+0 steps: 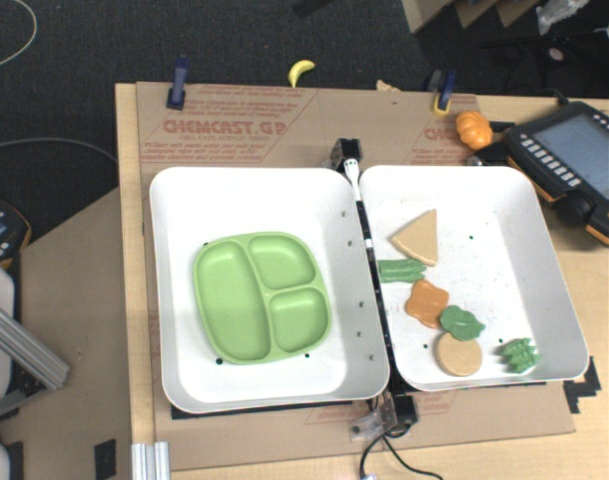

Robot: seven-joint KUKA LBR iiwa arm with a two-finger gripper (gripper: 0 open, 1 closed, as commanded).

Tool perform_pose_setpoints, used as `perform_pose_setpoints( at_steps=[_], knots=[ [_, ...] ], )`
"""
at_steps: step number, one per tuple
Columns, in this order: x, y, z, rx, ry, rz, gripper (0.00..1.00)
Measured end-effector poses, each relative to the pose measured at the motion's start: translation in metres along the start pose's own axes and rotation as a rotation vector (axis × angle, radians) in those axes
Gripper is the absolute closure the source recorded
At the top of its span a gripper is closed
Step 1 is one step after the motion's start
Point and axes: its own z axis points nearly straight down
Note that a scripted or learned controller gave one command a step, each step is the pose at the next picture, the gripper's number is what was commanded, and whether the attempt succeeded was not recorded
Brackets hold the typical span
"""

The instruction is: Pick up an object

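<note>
On the bench, left bin holds a green tray (hand state unclear).

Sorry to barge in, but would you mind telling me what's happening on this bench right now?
Nothing is being handled at this moment. The left bin holds a green divided plate. The right bin holds the small toy foods: a tan wedge, a green strip, an orange piece with a green leafy piece against it, a round tan disc and a small green piece off by itself. All lie in the bin, none picked up yet.
</note>
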Motion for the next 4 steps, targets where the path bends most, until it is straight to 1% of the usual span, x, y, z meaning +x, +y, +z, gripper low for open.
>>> perform_pose_setpoints(
  at_steps=[1, 2, 3, 4],
  knots=[
    [0.000, 0.001, -0.007, 0.002, -0.002, 0.000, 1.00],
    [0.022, -0.026, 0.103, 0.022, 0.005, 0.001, 1.00],
    [0.021, -0.023, 0.086, 0.005, 0.000, 0.000, 1.00],
    [0.048, -0.037, 0.155, 0.018, 0.004, 0.000, 1.00]
  ],
)
